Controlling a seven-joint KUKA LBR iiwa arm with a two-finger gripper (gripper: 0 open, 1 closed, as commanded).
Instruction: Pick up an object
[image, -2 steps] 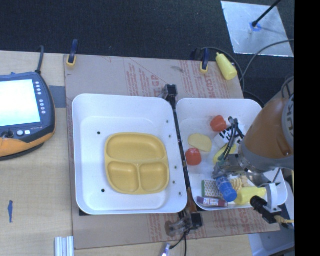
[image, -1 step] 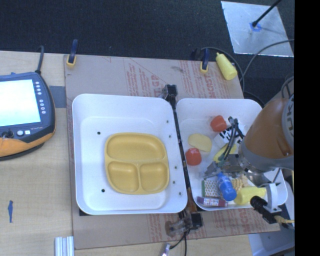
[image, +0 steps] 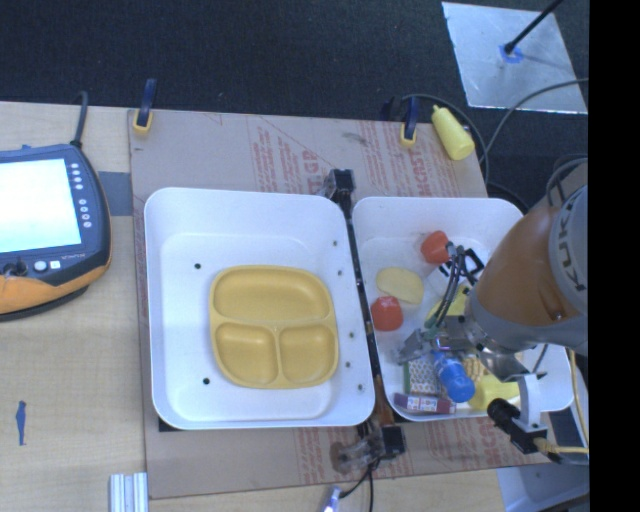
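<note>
Hung low over the right bin's (image: 400, 215) front edge, the gripper (image: 432, 342); finger state impossible to tell. Lay just beneath it: blue bottle (image: 455, 381) and a printed packet (image: 422, 377), writing unreadable. Sat nearer the bin's left wall, red ball (image: 387, 313) beside a pale yellow piece (image: 400, 284). Rested mid left bin (image: 170, 300), yellow divided plate (image: 273, 326), open floor around it.

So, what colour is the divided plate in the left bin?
The divided plate is yellow; the camera view from above shows it clearly.
</note>
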